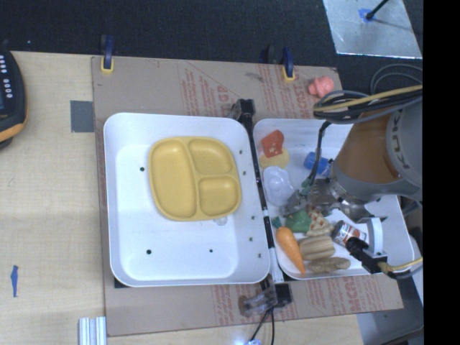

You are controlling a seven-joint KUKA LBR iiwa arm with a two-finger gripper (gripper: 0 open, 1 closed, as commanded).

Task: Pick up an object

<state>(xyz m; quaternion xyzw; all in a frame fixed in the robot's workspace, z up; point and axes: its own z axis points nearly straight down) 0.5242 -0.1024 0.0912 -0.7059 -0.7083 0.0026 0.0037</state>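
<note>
Arm point(374, 157) reaches into the right bin point(406, 244), its hand point(310, 192) low among the clutter beside a clear cup point(277, 184). Carrot point(290, 248) lies nearer. Yellow divided plate point(194, 177) sits in the left bin point(129, 250).

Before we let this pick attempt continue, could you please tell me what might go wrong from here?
The right bin is crowded: the carrot, the clear plastic piece and the red item lie close together, so the gripper may nudge neighbours or catch two things at once. It also works near the bin's inner wall, where a collision seems possible. The carrot sits near the rim and could be pushed out.
</note>
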